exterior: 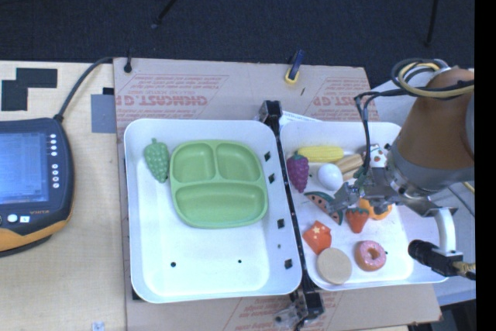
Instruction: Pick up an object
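Observation:
The right bin (pixel 403 263) holds several toy foods: purple grapes (pixel 297 170), a yellow corn cob (pixel 320 153), a white egg (pixel 329 176), a watermelon slice (pixel 316 202), a red piece (pixel 317 236), a tan disc (pixel 335 265) and a pink donut (pixel 370 254). My gripper (pixel 349 201) is low in the middle of this bin, just right of the watermelon slice and below the egg. A red piece (pixel 356 220) and an orange piece (pixel 380 208) lie right under it. The wrist hides what lies between them.
The left bin (pixel 201 267) holds a green divided plate (pixel 218 184) and a green grape bunch (pixel 156 160). A black divider (pixel 280 190) separates the bins. A teach pendant (pixel 31 178) lies at far left. Cables (pixel 415 74) loop above the arm.

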{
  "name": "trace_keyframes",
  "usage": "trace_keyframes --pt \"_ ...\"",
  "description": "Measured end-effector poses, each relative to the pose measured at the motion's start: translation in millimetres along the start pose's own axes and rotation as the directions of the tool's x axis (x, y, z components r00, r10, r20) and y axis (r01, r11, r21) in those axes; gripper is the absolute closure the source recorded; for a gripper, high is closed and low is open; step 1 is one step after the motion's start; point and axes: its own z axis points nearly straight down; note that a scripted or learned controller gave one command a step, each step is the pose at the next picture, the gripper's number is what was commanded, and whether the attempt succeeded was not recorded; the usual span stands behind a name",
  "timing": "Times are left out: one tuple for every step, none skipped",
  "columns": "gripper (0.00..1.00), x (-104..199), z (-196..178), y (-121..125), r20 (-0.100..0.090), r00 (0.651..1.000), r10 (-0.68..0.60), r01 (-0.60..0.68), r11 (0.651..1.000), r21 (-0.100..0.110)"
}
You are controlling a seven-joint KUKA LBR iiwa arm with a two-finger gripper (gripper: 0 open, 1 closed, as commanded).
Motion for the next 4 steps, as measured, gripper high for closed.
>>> trace_keyframes --pt "0.00 -2 48 9 0.000 1.000 0.001 -0.001 1.000 -0.002" --pt "0.00 6 96 12 0.000 1.000 0.003 -0.003 1.000 0.000" --pt "0.00 7 117 12 0.000 1.000 0.002 -0.002 1.000 -0.001" --pt "1.00 6 105 12 0.000 1.000 0.008 -0.008 1.000 -0.002"
